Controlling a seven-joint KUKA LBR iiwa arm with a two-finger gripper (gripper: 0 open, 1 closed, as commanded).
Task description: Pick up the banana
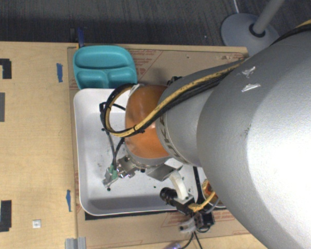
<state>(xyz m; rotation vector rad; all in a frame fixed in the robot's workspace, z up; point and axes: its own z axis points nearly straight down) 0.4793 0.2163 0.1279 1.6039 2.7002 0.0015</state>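
Arm (233, 123) hangs low over white bin (88, 139), gripper (114, 176) at bin's 6 o'clock, claw state can't tell, banana pickup unconfirmed.

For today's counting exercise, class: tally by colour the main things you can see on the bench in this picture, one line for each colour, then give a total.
White: 1, the bin
Teal: 1, the plastic tray above the bin
Blue: 2, tape marks and on the bench's brown surface
Total: 4
The arm covers much of the bin, so anything under it goes uncounted.
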